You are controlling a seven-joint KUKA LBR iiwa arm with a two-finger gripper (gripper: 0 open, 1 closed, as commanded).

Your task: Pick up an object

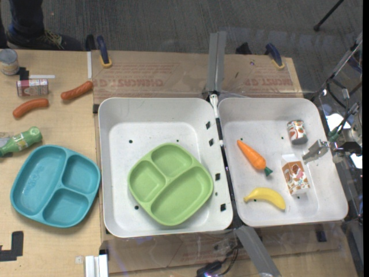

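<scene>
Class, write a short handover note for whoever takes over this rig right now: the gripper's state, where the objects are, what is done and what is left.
Gripper: at the right bin's right side, beside the carton; nothing seen between its fingers.
Right bin: carrot, banana, carton, small can.
Left bin: green divided plate.
Done: nothing picked up yet.
Left: grasp and lift one object; the carton looks closest.

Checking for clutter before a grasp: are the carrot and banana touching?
Apart. The camera view shows bare white bin floor between the carrot and the banana.
</scene>
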